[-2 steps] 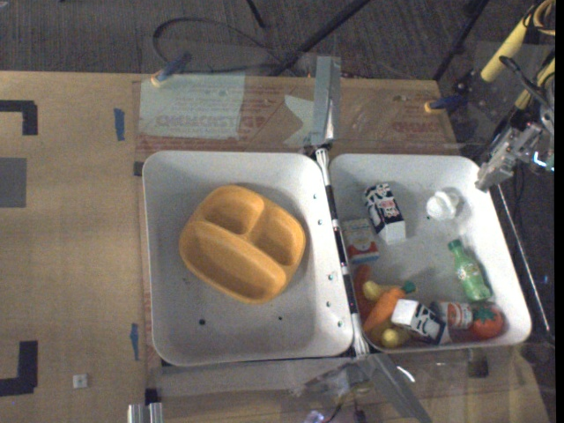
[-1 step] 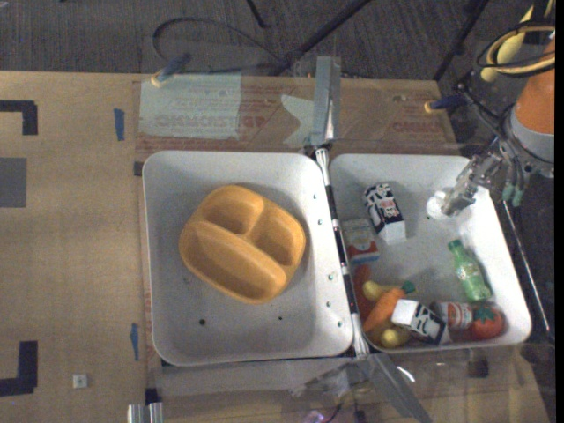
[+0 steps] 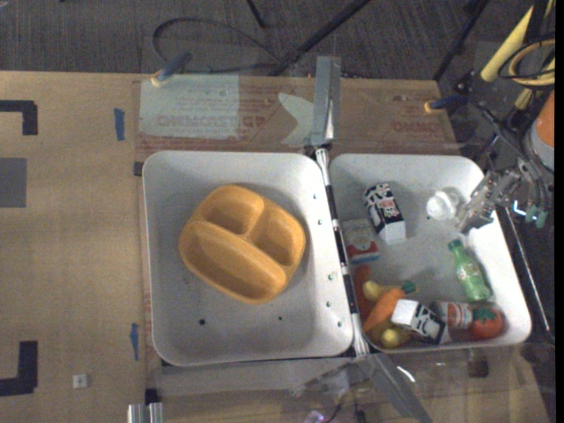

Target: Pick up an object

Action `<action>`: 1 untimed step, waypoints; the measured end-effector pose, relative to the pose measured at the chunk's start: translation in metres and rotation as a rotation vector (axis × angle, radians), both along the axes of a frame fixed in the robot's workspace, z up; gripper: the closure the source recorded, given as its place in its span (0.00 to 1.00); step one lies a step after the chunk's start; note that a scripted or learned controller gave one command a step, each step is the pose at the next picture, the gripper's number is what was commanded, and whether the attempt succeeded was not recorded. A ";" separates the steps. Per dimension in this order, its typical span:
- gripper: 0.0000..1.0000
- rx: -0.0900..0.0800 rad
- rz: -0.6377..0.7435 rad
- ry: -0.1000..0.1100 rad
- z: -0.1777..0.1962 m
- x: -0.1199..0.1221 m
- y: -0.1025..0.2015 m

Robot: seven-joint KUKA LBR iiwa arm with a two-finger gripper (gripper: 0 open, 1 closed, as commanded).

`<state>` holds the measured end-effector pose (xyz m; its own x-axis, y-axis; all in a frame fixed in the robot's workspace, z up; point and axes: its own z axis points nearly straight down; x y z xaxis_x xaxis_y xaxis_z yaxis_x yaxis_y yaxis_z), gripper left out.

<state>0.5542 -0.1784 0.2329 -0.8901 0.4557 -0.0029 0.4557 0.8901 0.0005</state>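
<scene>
My gripper (image 3: 477,208) hangs over the right bin (image 3: 414,167), near its right rim, with the orange-banded wrist (image 3: 546,139) at the frame edge. A whitish round object (image 3: 442,204) lies just left of the gripper. A green bottle (image 3: 470,271) lies below it. Further left in the bin are a black-and-white carton (image 3: 384,210) and a small white and red box (image 3: 360,241). Along the front wall lie a carrot (image 3: 385,305), a yellow banana (image 3: 374,288), a second carton (image 3: 421,319) and a red-labelled bottle (image 3: 467,318).
The left bin (image 3: 176,315) holds an orange divided plate (image 3: 242,241). A metal divider (image 3: 324,113) runs between the bins at the back. Cables and tripod legs cross the floor beyond the bench, with yellow hoses (image 3: 520,33) at the upper right.
</scene>
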 end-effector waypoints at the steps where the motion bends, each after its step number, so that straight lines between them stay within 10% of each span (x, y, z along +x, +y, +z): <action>1: 1.00 -0.002 0.153 -0.006 0.005 0.050 -0.006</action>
